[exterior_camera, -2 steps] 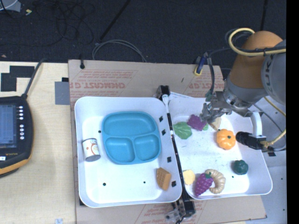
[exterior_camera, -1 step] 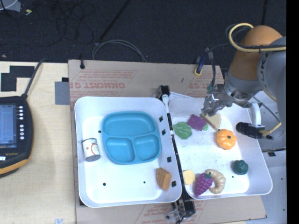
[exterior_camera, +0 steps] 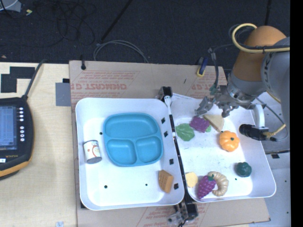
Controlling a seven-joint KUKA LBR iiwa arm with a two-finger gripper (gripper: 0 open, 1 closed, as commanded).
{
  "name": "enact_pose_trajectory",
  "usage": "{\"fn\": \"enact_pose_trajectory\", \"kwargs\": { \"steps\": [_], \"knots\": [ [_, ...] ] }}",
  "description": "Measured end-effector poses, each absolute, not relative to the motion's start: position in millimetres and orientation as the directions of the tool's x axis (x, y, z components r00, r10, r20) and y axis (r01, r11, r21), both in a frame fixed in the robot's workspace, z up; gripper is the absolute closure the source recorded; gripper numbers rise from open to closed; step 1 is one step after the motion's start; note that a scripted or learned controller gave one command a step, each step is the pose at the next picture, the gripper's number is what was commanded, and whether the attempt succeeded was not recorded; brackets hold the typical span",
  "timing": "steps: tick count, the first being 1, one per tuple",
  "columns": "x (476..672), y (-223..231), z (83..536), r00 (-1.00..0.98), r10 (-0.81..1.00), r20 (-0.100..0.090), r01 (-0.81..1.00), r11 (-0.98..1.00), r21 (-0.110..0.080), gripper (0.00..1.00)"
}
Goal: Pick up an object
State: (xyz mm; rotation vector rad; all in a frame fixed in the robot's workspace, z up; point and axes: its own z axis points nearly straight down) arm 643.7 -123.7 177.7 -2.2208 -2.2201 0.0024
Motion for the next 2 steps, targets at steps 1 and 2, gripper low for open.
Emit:
{"fn": "enact_pose_trajectory", "kwargs": {
  "steps": [1,2],
  "knots": [
    [607.2,-212.0,135.6,0.006,1.0,-0.002,1.0,-0.006,-0.006,0.0],
    [577.0,-189.1,84.6,0.003,1.0,0.003,1.0,-0.003,-0.008,0.0]
  ]
}}
